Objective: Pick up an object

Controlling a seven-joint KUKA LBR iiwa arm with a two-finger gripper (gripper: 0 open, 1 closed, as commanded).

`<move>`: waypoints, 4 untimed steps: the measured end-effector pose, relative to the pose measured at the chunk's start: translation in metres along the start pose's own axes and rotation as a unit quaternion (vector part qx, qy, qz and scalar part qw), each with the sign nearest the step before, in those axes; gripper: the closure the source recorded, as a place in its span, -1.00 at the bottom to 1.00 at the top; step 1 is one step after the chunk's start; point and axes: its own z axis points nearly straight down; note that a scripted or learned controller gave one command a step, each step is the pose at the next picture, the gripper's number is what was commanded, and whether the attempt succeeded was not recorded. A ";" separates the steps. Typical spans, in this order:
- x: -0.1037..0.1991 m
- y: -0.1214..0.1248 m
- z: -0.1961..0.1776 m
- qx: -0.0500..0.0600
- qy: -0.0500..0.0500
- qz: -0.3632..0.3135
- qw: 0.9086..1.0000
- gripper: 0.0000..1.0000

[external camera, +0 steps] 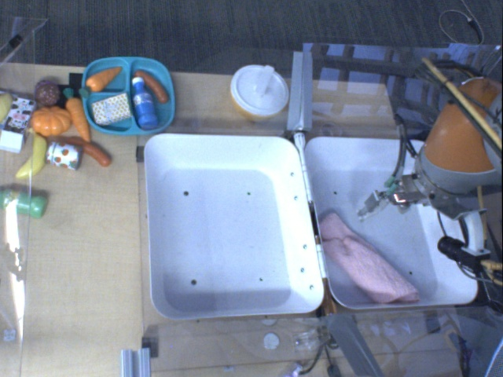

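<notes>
A crumpled pink cloth (363, 261) lies in the right white bin (346, 159), along its front left side. My gripper (376, 198) hangs over the middle of that bin, just above and to the right of the cloth's upper end and apart from it. It looks open, with nothing between its fingers. The grey arm with its orange band (460, 140) reaches in from the right.
The left white bin (157, 234) sits beside the right one. Off to the left on the bench are a blue divided plate (128, 95) with toy food, loose toy vegetables (59, 128) and a banana. A white lidded cup (260, 90) stands behind the bins.
</notes>
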 end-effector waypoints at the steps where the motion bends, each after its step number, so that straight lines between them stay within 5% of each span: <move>1: 0.029 -0.026 0.057 -0.008 -0.003 -0.043 0.999 -1.00; 2: -0.025 0.005 0.020 -0.002 -0.001 -0.072 0.997 -1.00; 3: 0.022 -0.065 0.019 -0.001 0.000 -0.104 0.995 -1.00; 4: 0.033 -0.025 0.056 -0.007 -0.003 -0.100 0.995 -1.00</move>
